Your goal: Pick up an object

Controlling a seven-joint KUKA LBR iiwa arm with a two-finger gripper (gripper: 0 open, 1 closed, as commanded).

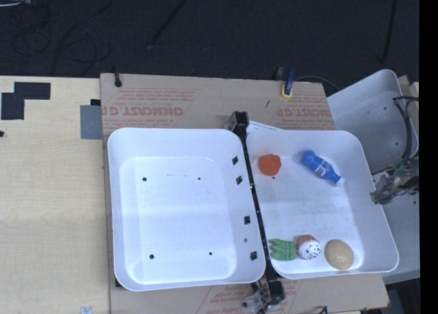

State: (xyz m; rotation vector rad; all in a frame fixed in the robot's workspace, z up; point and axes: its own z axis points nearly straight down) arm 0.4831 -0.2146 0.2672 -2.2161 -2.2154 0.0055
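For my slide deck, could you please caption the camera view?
Right bin holds an orange ball, blue bottle, green toy, spotted ball and tan egg.

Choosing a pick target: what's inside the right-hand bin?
The right bin holds five things: an orange ball, a blue bottle lying tilted, and along the near wall a green toy, a speckled white-and-red ball and a tan egg-shaped object. Nothing looks covered.

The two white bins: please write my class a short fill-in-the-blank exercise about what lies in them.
1. The blue bottle lies in the ____ bin.
2. The round object beside the divider is coloured ____.
3. Along the near edge of the right bin, the speckled ball lies between the green toy and the tan ____.

Missing words: right; orange; egg
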